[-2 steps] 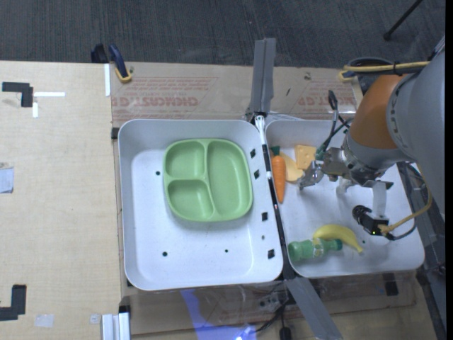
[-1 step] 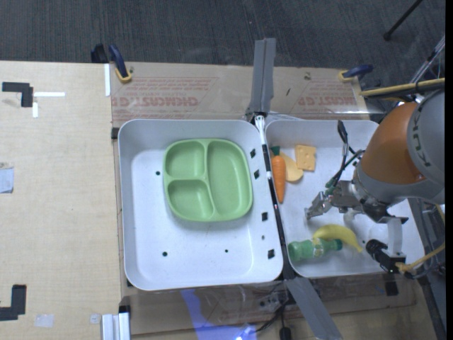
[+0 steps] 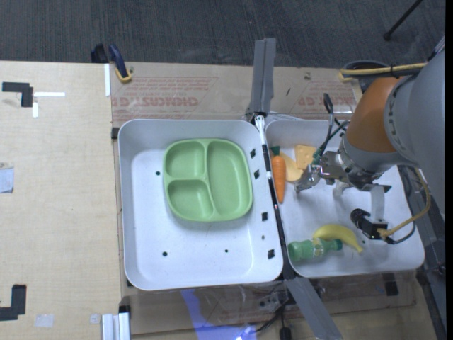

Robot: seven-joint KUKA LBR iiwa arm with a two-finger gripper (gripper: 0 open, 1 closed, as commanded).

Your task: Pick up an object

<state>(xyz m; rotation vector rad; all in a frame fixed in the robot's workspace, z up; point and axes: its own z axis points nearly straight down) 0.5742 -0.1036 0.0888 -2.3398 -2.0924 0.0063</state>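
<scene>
Cardboard (image 3: 198, 94) lettering is illegible; fingers (image 3: 308, 180) near the carrot (image 3: 279, 177), state unclear.

My arm (image 3: 425, 112): fat grey cylindrical links, smooth casing. Orange band (image 3: 373, 122) above wrist, rounded, glossy. Wrist section below it darker grey metal with bracket-like parts. End effector (image 3: 308, 179): small silver metal piece. Thin black cables loop around wrist; yellowish cable curves off lower side to black connector.

Orange carrot (image 3: 279, 178), yellow wedge (image 3: 305, 159), banana (image 3: 338, 235), green bottle (image 3: 311, 249) flat in right bin (image 3: 403, 257).
</scene>
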